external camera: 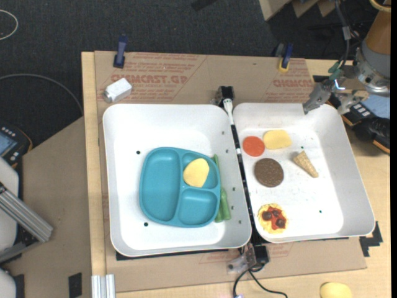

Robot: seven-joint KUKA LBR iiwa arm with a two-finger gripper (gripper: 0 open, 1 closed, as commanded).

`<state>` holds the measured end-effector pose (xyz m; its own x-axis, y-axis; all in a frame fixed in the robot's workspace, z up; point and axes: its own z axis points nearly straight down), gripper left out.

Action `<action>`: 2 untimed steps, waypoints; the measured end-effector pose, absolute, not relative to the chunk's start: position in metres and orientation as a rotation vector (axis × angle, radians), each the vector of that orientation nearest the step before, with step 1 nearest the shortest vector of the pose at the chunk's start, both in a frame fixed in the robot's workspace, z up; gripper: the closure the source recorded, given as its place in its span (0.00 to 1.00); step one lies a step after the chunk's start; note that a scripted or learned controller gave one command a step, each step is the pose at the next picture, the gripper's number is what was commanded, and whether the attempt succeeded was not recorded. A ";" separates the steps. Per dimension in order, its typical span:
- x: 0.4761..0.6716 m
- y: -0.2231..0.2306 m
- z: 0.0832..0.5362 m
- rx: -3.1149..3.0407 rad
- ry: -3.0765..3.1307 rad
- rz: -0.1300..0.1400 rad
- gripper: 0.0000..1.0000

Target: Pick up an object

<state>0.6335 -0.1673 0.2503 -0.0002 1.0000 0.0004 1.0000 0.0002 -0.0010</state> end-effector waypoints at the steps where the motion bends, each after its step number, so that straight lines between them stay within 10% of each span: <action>1: 0.604 -0.154 0.364 -2.227 -2.232 -0.011 0.00; 2: 0.587 -0.128 0.518 -2.230 -2.240 -0.020 0.00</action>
<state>0.5869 -0.1282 0.5181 -0.0042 1.0000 -0.0047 0.9997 0.0043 0.0230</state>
